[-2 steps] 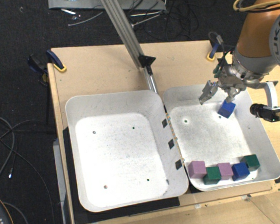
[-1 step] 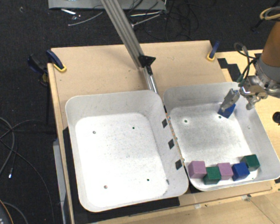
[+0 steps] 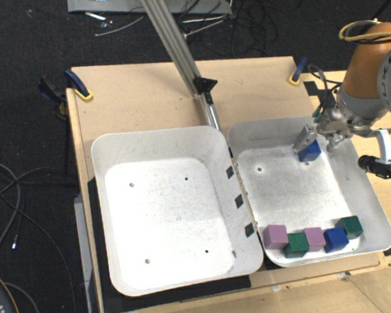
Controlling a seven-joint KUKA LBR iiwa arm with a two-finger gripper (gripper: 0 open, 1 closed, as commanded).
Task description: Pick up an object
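The gripper hangs over the far part of the right shallow white plastic bin, seemingly clamped on a small blue cube at its fingertips. Judged step: lifting after the grasp. Next: rise straight, keeping the hold.

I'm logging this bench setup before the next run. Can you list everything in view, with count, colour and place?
Bins: 2, white, side by side on the bench; left bin, right bin.
Row of blocks: 5, along the right bin's near edge: purple block, green block, pink block, blue block, dark green block.
Separate blue block: 1, at the right bin's far side, at the gripper's tip.
Clamps: 2, blue and yellow, at the board's far corners.
Arm: 1, grey and orange, from the right.
Gripper: 1, over the right bin.
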